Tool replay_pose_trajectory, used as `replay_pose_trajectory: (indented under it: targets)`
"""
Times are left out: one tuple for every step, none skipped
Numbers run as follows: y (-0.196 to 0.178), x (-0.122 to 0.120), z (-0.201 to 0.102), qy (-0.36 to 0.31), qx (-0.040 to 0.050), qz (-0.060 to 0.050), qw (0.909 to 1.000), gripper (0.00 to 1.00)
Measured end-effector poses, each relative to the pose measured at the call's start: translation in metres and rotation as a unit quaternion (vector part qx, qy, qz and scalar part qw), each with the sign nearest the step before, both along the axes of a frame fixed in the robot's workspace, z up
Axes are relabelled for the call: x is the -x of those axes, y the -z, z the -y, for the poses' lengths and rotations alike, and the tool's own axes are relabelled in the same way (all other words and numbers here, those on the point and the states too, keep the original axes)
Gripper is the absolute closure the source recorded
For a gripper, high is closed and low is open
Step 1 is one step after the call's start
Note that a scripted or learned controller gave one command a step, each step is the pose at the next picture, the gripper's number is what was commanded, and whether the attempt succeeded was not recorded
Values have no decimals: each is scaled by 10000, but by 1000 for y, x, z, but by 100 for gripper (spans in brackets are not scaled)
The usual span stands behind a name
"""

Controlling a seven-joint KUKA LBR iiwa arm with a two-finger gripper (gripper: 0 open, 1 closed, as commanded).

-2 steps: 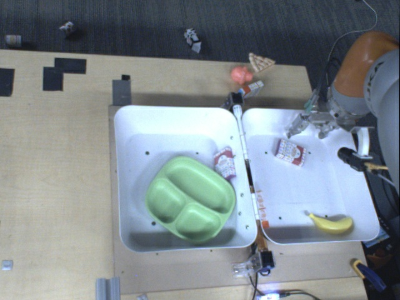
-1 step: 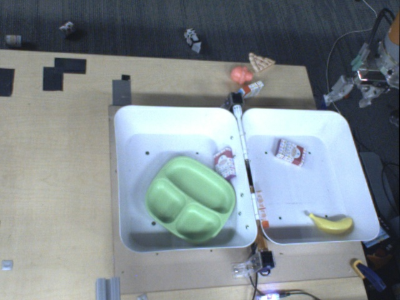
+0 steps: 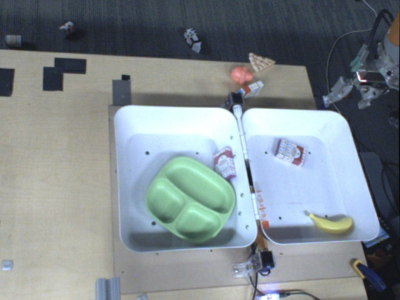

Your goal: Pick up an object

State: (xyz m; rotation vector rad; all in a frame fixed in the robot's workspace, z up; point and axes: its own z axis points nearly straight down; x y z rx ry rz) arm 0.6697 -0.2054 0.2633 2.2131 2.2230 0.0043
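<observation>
Currently: claw (image 3: pixel 356 87) at the view's 2 o'clock edge, off the right bin (image 3: pixel 350 144); fingers splayed apart, grasping nothing. Banana (image 3: pixel 330 222) lies in that bin's 5 o'clock corner, well apart from claw at its 6 o'clock; long axis 9-to-3, ends curling toward 12.

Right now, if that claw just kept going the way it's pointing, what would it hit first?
The claw hangs off the right bin's far right corner, seemingly pointing down-left. It would likely meet that rim or the bin floor first; depth is unclear.
</observation>
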Motion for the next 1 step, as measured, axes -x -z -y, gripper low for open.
replay_pose_trajectory:
  targets:
    - [0,0,0,0,0,0,10000,0]
